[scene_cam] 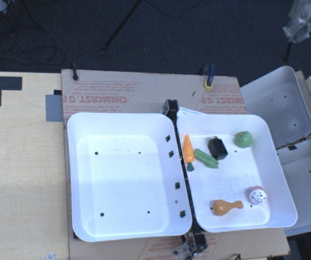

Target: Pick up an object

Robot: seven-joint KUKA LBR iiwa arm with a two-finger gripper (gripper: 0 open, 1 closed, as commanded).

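The right bin (232,179) holds several small objects. An orange carrot (188,148) lies against the divider, with a green pickle-shaped piece (206,158) beside it. A black block (217,148) sits just right of those. A green ball (244,139) rests near the bin's far right corner. Toward the near side lie a tan drumstick (226,206) and a white speckled ball (257,195). My gripper (300,20) hangs high at the top right of the view, far above and behind the right bin, with nothing seen in it.
The left bin (123,183) sits beside the right one, joined by a black divider strip (179,167). Both rest on a cardboard sheet (123,93) on the wooden bench. A grey metal plate (282,104) stands off the right bin's far corner.
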